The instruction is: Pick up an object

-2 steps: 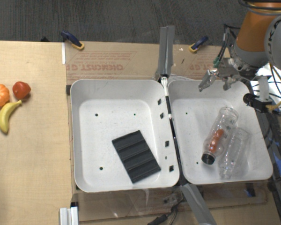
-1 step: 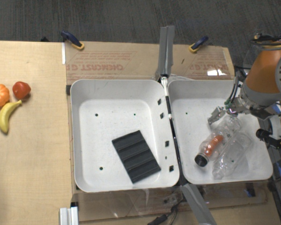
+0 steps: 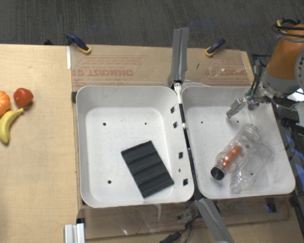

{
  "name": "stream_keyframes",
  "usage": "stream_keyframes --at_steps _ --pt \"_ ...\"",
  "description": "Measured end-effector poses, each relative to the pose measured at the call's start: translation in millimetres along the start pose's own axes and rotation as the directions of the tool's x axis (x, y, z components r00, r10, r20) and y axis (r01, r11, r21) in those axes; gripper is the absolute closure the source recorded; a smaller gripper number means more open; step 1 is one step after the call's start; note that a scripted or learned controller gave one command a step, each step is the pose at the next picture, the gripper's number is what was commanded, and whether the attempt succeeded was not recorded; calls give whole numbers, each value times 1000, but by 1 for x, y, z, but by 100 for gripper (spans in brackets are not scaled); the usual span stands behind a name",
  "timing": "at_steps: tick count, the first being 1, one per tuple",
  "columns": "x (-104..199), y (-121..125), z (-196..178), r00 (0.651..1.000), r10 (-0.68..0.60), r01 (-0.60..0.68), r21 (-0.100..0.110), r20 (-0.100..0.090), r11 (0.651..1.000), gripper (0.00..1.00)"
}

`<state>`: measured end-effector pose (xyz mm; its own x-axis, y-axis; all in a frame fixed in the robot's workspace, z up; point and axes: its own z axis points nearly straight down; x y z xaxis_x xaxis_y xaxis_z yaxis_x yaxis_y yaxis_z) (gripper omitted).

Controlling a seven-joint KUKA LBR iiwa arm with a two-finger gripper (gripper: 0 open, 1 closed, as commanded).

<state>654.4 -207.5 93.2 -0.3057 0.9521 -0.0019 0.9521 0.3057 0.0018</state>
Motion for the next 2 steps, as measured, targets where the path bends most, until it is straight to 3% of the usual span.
stream_keyframes --at_steps 1,2 --pt "11 -68 0 987 -162 162 0 -1 987 0" --pt "62 -113 -7 981 -192 192 -24 20 981 0"
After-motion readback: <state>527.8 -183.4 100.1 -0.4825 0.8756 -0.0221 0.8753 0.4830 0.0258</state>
